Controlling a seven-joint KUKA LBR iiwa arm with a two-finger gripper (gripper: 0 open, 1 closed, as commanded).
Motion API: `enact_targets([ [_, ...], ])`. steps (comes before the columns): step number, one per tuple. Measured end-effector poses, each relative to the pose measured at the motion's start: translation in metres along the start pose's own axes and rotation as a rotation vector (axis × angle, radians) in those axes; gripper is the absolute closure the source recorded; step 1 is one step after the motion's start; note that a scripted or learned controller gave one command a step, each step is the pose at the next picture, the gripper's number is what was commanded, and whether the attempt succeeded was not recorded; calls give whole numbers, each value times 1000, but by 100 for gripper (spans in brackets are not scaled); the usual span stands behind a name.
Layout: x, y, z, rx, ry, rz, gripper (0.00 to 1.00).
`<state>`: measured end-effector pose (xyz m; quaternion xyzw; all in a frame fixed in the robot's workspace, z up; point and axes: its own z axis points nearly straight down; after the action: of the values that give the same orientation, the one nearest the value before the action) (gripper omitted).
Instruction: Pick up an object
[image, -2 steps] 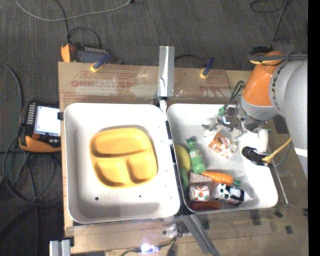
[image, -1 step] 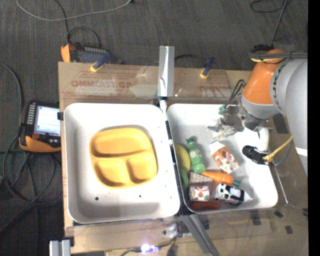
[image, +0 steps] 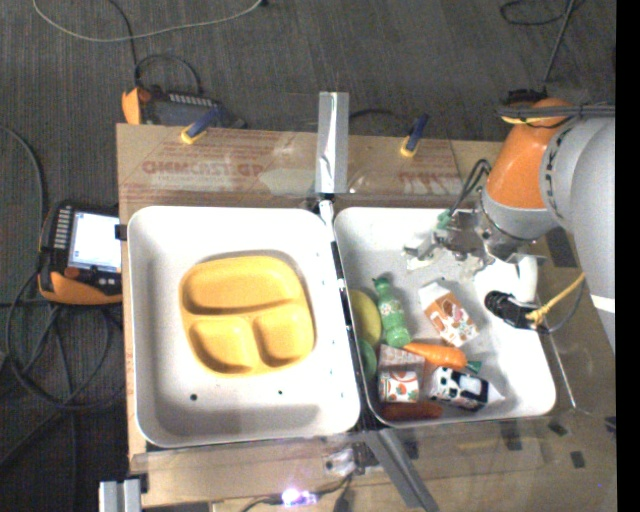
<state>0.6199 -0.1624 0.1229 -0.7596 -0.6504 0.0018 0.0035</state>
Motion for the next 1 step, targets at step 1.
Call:
enact_targets([
  [1, -22, -55, 34, -18, -3, -27, 0],
])
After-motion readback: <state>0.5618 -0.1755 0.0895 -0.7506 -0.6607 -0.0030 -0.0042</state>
